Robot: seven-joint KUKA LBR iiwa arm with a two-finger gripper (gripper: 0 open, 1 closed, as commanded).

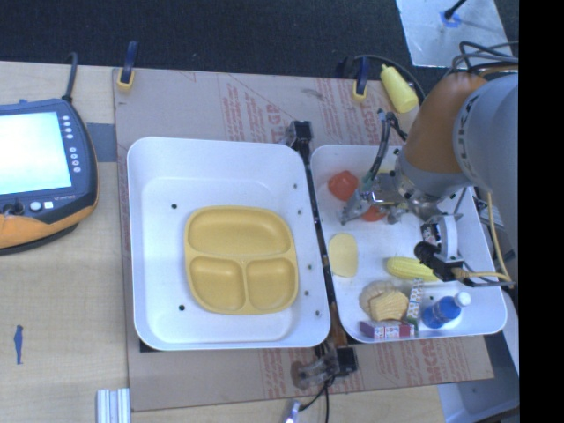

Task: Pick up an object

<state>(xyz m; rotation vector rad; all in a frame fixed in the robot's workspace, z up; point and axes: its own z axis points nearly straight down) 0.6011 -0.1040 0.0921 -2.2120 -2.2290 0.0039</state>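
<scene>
- Grey arm (480, 122) with orange band, reaching in from the right over the right bin (493, 320).
- Tool (368, 203) low over the far left part of that bin, metal fingers pointing left.
- Fingers blurred against the clutter below: cannot tell how far apart, nor whether anything is gripped.
- Red round object (343, 183) just beside the tool, on its far left side; a second red bit (374, 213) directly by the fingertips, touching or apart not clear.
- Pale yellow flat piece (343, 256) near the bin's left wall, nearer than the tool.
- Yellow corn-like object (409, 269) right of it, against a black part of the arm's hardware.
- Tan lumpy object (386, 303), small printed box (388, 330) and blue bottle (440, 311) crowded along the near edge.
- Left bin (150, 236) carrying a yellow divided tray (241, 259), lying flat, three compartments.
- Teach pendant (40, 170) with lit screen on the desk (53, 342) at far left, well apart from both bins.
- Yellow clamp (398, 88) at the cardboard sheet's far edge, beside the arm.
</scene>
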